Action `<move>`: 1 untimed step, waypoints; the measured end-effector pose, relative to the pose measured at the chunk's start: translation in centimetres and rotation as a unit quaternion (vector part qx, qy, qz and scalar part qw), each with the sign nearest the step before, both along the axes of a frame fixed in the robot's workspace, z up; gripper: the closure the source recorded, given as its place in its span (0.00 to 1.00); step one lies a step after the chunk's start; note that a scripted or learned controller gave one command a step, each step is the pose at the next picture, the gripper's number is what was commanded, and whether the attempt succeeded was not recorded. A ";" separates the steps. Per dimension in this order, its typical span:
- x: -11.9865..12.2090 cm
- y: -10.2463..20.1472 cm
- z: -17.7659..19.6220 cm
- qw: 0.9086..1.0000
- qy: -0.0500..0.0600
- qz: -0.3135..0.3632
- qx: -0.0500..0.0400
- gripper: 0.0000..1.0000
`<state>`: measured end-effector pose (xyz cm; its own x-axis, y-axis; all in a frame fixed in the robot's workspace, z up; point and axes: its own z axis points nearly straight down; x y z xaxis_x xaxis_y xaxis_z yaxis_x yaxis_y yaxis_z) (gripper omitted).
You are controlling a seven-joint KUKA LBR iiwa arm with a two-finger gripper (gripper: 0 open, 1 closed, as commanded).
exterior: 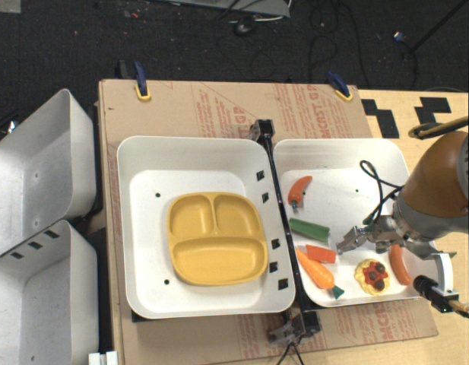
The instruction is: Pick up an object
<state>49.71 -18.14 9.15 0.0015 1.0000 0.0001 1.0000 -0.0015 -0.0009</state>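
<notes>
Right now the arm (439,185) leans in from the right edge of the frame, low over the right bin (333,152), with its gripper (362,238) down among the toy food in the lower right. The 2 fingers look spread, 1 tip pointing left toward the middle of the bin, and nothing sits between them.

The things to choose from all lie in that right bin. A red-orange pepper (299,191) rests toward the upper middle, a green piece (308,229) lies just left of the gripper, a flat red-orange piece (321,254) sits below that, and a carrot (318,272) slants along the bottom left corner. A small pizza (372,275) lies right under the wrist, with a sausage (400,265) just beside it on the right. The left bin (143,158) holds a yellow divided tray (217,238) in its middle.

By my reading, this is the approach step: the gripper is down at picking height but holds nothing yet. Next it needs to settle over 1 piece, likely the green or the flat red-orange one nearest its tips, straddle it squarely, close, then lift. The pieces are crowded, so a finger could land on a neighbour.
</notes>
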 end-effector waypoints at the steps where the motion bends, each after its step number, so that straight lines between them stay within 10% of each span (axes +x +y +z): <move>1: 0.0 0.0 1.0 1.000 0.000 -0.001 0.000 1.00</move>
<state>49.69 -18.11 10.19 0.0030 1.0000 0.0002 1.0000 -0.0030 -0.0001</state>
